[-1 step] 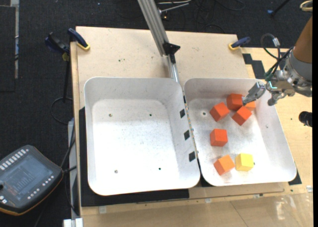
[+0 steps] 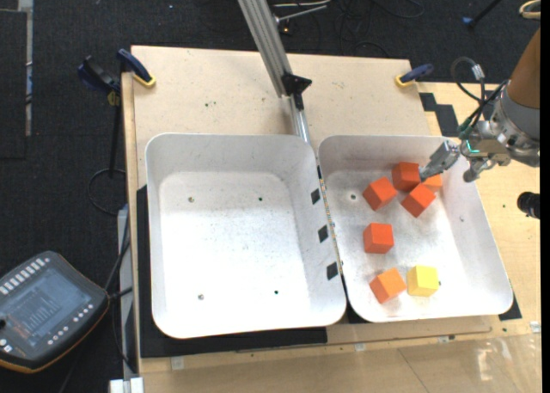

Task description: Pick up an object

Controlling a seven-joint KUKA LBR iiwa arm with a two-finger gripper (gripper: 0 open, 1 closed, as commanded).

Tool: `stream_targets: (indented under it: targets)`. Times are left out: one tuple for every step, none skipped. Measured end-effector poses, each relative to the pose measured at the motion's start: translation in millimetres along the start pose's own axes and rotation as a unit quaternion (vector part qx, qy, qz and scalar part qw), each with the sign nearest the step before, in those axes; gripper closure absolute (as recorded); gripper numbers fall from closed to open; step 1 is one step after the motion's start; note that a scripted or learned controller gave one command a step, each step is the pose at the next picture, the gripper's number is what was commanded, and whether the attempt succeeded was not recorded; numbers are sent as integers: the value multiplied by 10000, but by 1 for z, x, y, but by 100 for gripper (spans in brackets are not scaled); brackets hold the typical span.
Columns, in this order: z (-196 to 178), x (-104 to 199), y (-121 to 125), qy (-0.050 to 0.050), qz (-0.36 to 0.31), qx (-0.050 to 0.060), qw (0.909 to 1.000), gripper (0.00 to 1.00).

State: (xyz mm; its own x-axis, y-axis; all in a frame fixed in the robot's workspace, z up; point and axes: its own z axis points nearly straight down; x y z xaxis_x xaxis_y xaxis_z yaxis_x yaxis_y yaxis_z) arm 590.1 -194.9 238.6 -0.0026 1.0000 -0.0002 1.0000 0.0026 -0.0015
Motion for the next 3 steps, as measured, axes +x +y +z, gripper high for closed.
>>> stream_targets:
  targets:
    - [44,0,5,1,8,10,10000,0]
    - [107,-1,9,7,12,22,10000,0]
    - [145,-1,9,-2,14,-1,10000,0]
